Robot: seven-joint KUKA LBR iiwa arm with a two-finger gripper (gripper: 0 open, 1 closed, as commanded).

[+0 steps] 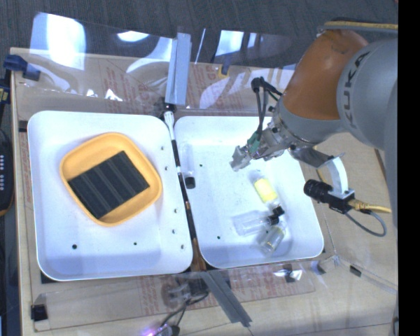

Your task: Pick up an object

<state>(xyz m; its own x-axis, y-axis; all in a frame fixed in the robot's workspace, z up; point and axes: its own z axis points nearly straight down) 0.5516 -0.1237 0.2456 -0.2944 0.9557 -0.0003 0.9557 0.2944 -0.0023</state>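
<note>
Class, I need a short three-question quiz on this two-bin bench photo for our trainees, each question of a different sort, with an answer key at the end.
1. True or false: the orange dish lies in the left bin.
2. Multiple choice: the yellow bottle lies in A) the left bin, B) the right bin, C) on the bench outside both bins.
3. Fill in: the gripper is over the ____ bin.

Key
1. True; a dark ribbed panel sits in the dish.
2. B; it lies beside the clear items near that bin's front corner.
3. Right; it sits above the yellow bottle in the view.
</note>
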